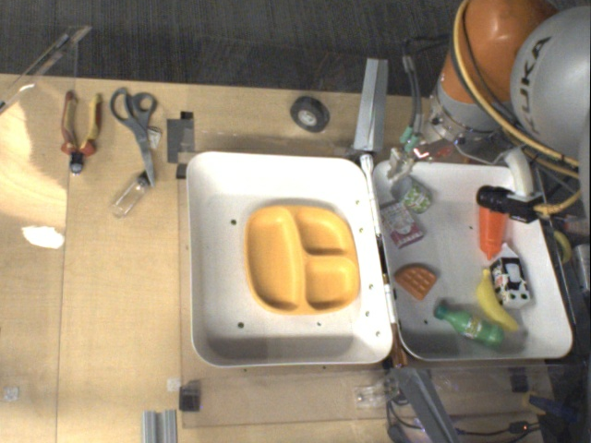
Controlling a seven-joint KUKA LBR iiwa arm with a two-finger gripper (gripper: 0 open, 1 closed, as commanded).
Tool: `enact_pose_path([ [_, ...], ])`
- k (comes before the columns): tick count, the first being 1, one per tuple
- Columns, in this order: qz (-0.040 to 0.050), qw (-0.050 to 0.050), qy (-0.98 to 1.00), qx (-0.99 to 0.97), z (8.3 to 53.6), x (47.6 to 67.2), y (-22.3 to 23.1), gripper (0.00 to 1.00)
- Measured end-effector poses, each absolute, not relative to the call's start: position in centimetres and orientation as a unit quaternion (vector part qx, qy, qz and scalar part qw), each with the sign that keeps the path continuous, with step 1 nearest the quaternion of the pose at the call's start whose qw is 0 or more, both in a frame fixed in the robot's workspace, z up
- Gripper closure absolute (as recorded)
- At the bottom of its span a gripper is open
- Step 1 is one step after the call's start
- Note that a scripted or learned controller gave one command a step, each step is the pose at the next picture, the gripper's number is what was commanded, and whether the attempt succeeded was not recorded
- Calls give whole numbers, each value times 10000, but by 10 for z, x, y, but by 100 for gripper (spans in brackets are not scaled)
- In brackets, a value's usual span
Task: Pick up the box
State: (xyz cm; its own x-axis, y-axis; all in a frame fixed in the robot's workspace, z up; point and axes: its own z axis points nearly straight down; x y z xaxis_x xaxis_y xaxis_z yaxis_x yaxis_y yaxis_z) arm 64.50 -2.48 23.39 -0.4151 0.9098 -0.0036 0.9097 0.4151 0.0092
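Note:
The box point(510, 281) is small, black and white, and lies near the right wall of the right bin point(545, 344), touching a yellow banana point(494, 303). My gripper point(400, 162) hangs over the bin's far left corner, well up and left of the box, with nothing visibly held. The grey arm with its orange band point(494, 26) reaches in from the top right.
The right bin also holds a crumpled wrapper point(416, 197), a purple-edged packet point(404, 224), an orange waffle-like piece point(416, 281), a green bottle point(468, 324) and an orange carrot-shaped item point(490, 233). A yellow divided plate point(300, 257) sits in the left bin point(212, 247). Scissors point(138, 123) and pliers point(78, 127) lie on the bench.

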Motion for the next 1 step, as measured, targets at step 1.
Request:
enact_pose_path([
  [1,21,42,9035,4286,259,613,-43,100],
])
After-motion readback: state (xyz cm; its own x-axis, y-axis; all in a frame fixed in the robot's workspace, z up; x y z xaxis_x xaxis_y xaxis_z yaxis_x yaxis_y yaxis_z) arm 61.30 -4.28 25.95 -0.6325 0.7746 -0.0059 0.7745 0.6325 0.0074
